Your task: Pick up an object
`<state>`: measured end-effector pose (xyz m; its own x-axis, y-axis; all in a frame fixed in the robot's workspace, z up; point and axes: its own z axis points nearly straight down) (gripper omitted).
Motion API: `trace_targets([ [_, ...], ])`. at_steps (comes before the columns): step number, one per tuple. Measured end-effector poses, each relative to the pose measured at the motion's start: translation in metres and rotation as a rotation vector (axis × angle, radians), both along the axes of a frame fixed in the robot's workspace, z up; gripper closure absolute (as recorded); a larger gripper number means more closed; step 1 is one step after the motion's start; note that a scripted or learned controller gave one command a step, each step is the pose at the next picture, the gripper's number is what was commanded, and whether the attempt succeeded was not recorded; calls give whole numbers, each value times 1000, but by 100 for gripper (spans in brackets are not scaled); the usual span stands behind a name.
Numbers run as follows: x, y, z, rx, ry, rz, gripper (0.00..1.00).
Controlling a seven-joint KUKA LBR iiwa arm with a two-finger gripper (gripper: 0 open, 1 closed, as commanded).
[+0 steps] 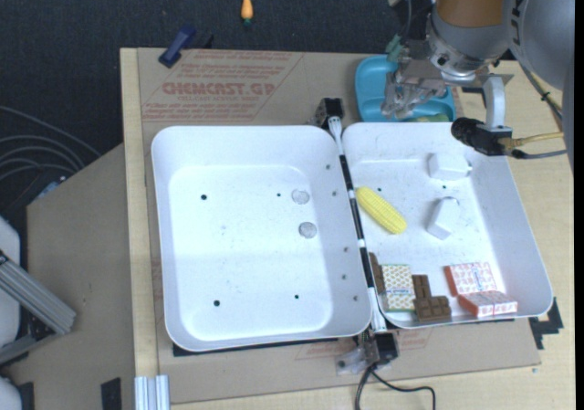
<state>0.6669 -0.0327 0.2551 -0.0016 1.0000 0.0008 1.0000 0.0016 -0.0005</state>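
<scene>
Corn cob (pixel 380 210), yellow and probably light, stiff plastic, lies near the right bin's (pixel 522 216) left wall, so we would pinch across its middle, while the gripper (pixel 402 98) hovers beyond the far rim, state unreadable.

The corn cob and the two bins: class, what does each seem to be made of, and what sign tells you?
Corn cob: probably moulded plastic, a toy; its yellow is even and slightly shiny.
Left bin and right bin: likely thin white plastic with a smooth, faintly glossy finish, rounded corners and soft highlights on the rims.
</scene>
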Motion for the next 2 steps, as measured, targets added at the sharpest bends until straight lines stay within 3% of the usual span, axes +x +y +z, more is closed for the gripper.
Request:
trace_targets([
  [1,-39,91,7,0,3,0,100],
  [2,-52,11,-43,-1,2,-3,100],
])
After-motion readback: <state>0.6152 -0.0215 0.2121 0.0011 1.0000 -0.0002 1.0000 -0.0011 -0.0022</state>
